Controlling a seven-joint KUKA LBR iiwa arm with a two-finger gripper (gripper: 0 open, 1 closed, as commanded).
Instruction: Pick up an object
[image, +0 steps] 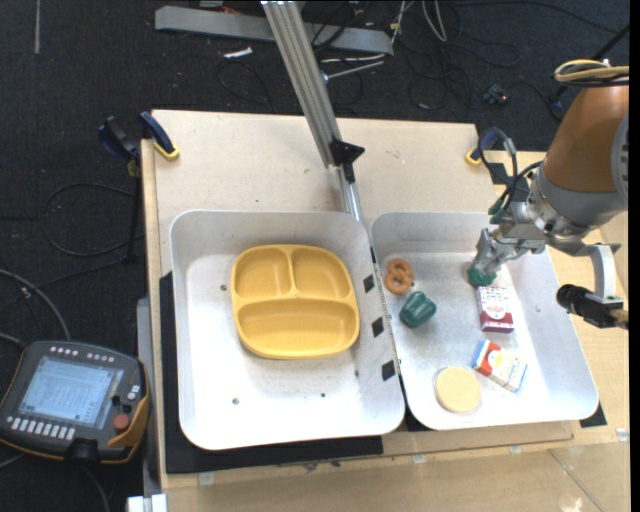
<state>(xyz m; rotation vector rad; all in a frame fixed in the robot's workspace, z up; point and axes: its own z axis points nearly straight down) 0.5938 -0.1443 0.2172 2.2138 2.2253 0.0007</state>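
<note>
The gripper (487, 262) is down in the right bin (560, 395), just above the carton (496, 307). Something green (482, 273) seems clamped between its fingers, though the view is poor, so this is probably the grasp.

Right bin crowded around the hand, left bin mostly taken by the tray

The hand (487, 262) is low in the right bin (570, 350), over a small green thing (482, 274) that touches its tip; just beneath it in the picture lies a pink-and-white carton (496, 308), and further the same way a red, white and blue packet (499, 364) and a pale round disc (459, 389). To its left sit a green pepper-like toy (417, 310) and a brown pretzel (399, 275), with bare floor between them and the hand. Bare floor also lies behind the hand toward the bin's far wall. Beyond the ridge where the bins meet, a yellow divided tray (296, 300) fills the left bin's (190, 300) middle, leaving a bare ring along the walls. A slanted metal pole (312, 85) crosses above the desk (240, 160) behind both bins.
</note>
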